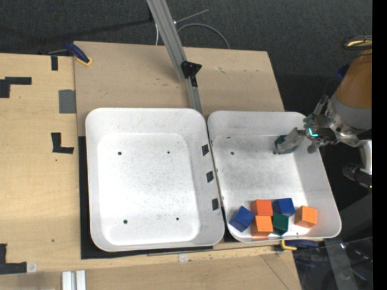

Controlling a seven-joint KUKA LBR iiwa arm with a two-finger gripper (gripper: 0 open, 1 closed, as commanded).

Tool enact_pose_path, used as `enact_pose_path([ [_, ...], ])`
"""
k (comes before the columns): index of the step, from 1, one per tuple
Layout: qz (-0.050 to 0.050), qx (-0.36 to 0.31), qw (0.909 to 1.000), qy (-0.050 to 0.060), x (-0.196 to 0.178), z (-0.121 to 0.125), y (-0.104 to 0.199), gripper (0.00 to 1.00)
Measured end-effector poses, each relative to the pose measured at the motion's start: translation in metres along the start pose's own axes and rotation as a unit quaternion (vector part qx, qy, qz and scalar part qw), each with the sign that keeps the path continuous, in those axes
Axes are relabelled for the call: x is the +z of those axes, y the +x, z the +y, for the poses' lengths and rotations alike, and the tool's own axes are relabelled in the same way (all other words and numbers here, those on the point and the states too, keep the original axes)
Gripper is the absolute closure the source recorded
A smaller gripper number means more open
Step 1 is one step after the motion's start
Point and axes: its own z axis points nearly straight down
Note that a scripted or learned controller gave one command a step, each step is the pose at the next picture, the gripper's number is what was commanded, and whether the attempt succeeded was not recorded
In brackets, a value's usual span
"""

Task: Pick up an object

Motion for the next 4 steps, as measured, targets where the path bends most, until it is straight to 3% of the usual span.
enact_pose_path([
  [1, -0.001, 0.0, 1.0, -0.003, -0.003, 0.001, 0.0, 0.0],
  [3, 0.0, -0.001, 1.0, 0.0, 0.103, 0.01, 0.002, 0.0],
  [4, -0.001, -0.001, 1.0, -0.002, 0.09, 0.011, 0.002, 1.0],
])
